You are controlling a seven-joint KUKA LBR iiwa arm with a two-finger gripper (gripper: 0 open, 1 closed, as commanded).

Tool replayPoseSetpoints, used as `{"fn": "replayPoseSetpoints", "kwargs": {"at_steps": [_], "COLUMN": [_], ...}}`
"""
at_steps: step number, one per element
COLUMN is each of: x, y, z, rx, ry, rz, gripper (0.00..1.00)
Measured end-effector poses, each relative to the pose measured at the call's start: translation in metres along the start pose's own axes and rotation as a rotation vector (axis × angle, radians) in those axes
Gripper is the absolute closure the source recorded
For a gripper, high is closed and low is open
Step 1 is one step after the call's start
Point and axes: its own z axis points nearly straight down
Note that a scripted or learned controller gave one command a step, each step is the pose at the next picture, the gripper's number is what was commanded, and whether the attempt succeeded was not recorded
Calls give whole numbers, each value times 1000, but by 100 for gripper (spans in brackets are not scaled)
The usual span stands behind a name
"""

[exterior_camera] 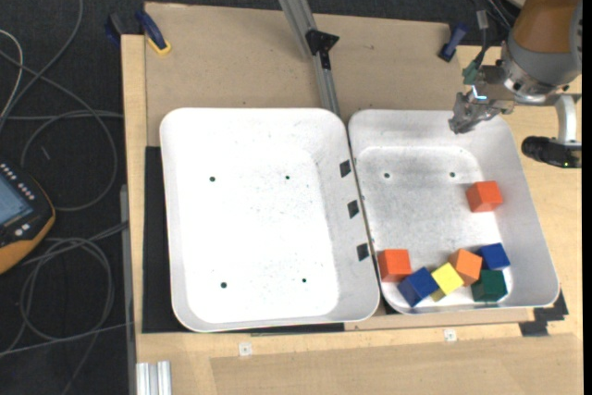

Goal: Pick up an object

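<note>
The tool [467,117] hangs over the far right corner of the right bin [421,164], near its far rim and clear of every block. From where I stand I cannot tell whether it is spread or pressed together; the tip is too small and dark to read. Nothing appears to be in its grip.

The likeliest target, I'd say, is the lone orange block [484,195], sitting by itself toward the right wall of the right bin, well apart from the cluster of blocks [449,275] crowded along the near edge. It is the nearest piece and has free space on all sides.

To do this well, the tool should come nearer, centre over that block, line up across two flat faces, then drop straight.

The block looks close to cubic, so no real long axis; its edges sit slightly skewed to the bin walls.

The left bin [254,217] holds nothing to grab.
</note>
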Motion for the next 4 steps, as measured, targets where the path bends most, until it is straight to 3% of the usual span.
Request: {"fn": "replayPoseSetpoints", "kwargs": {"at_steps": [1,2,3,4], "x": [0,55,109,174], "y": [2,6,-1,7], "z": [-55,-44,-46,-43], "rx": [-1,8,8,6], "ry": [0,4,5,5], "rz": [0,-5,-5,-6], "gripper": [100,100,100,100]}}
